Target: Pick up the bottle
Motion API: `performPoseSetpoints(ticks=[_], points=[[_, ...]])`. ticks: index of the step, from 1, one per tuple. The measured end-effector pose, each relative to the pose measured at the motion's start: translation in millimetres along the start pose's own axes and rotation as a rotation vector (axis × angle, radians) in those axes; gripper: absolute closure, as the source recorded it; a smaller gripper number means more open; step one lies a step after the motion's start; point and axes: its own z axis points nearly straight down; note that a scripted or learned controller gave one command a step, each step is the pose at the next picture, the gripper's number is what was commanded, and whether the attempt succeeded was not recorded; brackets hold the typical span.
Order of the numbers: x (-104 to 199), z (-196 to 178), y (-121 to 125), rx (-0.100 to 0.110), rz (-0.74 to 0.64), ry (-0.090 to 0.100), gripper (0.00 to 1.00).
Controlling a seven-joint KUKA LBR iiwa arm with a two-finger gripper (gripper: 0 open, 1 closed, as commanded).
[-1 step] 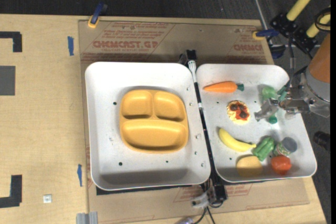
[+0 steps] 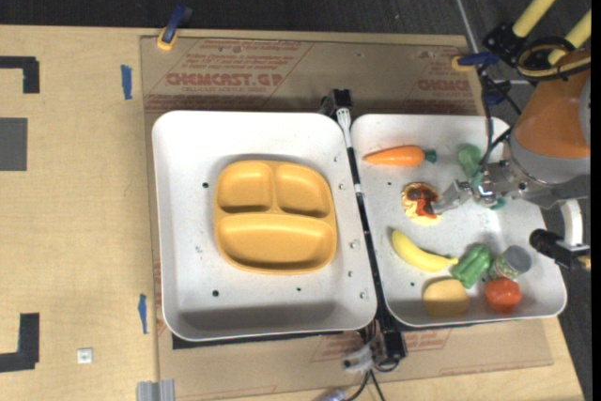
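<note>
A green bottle-like object point(image 2: 471, 265) lies near the front of the right bin point(image 2: 554, 300), between the banana point(image 2: 420, 252) and the red tomato point(image 2: 503, 293). A grey round piece point(image 2: 515, 260) sits against its right end. My gripper point(image 2: 475, 188) hangs over the bin's middle right, farther back than the green object and apart from it. Nothing shows between its tips. The arm's grey body and orange band point(image 2: 556, 122) hide the bin's back right corner.
The right bin also holds a carrot point(image 2: 394, 157), a small yellow-and-red toy point(image 2: 420, 199), a yellow-orange lump point(image 2: 445, 297) and another green item point(image 2: 468, 155) partly behind the gripper. In the left bin point(image 2: 178, 202) lies a yellow divided plate point(image 2: 275, 213).
</note>
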Motion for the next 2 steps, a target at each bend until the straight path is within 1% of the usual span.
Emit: performPoseSetpoints(ticks=[1,2], points=[[-13.5,9.5,61.9,0.016,-0.064,0.029,0.00],[-7.1,8.3,47.2,-0.004,-0.058,0.003,0.00]])
